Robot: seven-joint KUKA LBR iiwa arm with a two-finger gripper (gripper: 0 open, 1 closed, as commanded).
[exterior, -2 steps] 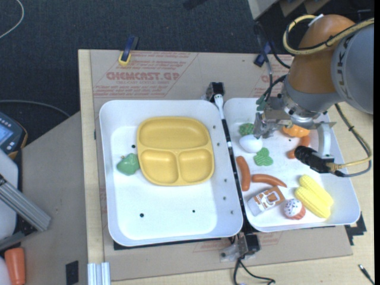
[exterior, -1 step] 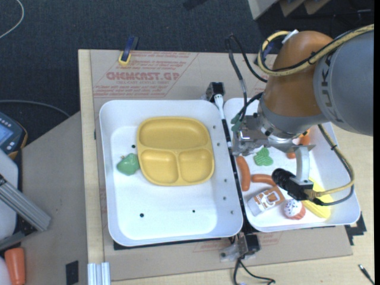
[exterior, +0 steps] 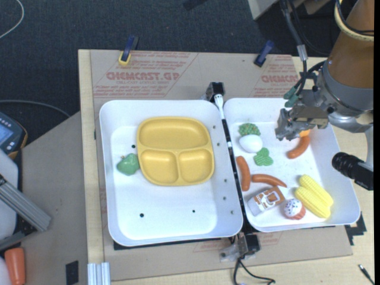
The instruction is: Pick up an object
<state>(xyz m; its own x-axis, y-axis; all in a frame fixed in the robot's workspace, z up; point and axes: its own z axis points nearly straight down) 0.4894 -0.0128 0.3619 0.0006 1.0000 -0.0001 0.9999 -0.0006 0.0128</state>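
Observation:
My gripper [exterior: 290, 129] hangs low over the back of the right bin [exterior: 344, 171], under the grey wrist. An orange carrot-like piece [exterior: 298, 148] lies just below and to the right of it, its upper end tucked under the gripper body. I cannot tell whether they touch. To the gripper's left lie a green broccoli [exterior: 249, 129], a white egg [exterior: 250, 142] and a small green leafy piece [exterior: 263, 157]. Nearer the front are two red-orange sausages [exterior: 243, 172] [exterior: 268, 180], a yellow corn cob [exterior: 314, 196], a small carton [exterior: 265, 199] and a speckled ball [exterior: 293, 209].
The left bin [exterior: 113, 129] holds a yellow divided plate [exterior: 175, 150] and a green pepper [exterior: 127, 165] at its left side. A black divider rail [exterior: 228, 153] runs between the bins. Clamps [exterior: 126, 51] [exterior: 264, 53] sit at the board's back edge.

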